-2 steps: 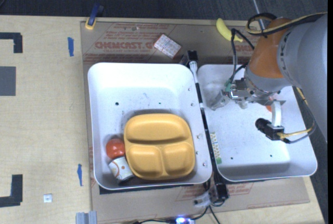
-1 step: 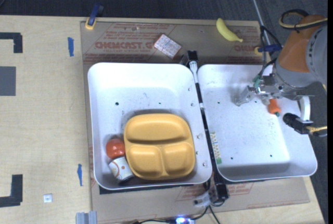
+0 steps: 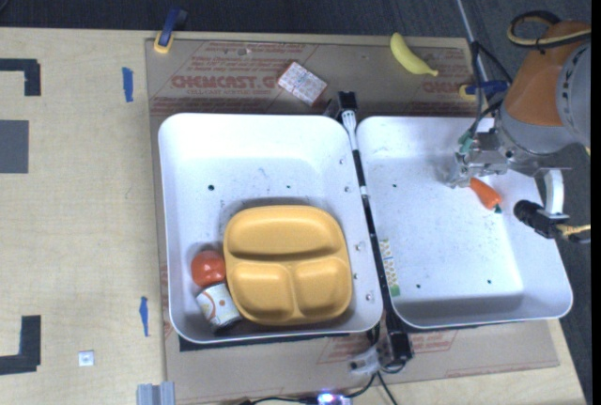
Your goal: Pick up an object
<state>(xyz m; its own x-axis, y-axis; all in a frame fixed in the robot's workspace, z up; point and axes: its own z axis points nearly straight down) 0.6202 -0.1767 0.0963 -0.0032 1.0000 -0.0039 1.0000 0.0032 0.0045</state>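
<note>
Since the small orange piece point(image 3: 485, 194) lies in the right bin point(image 3: 441, 300), near its far right side, the gripper point(image 3: 472, 163) stands just above and beside it; its long axis runs slantwise toward the near right, and whether the gripper clasps it I cannot tell. The yellow tray point(image 3: 286, 262) sits well apart in the left bin point(image 3: 244, 145)

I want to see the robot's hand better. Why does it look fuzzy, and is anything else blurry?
Camera view: the gripper looks soft and smeared over the orange object; the yellow tray is sharper, with mild glare on top; light is even, shadows faint.
</note>
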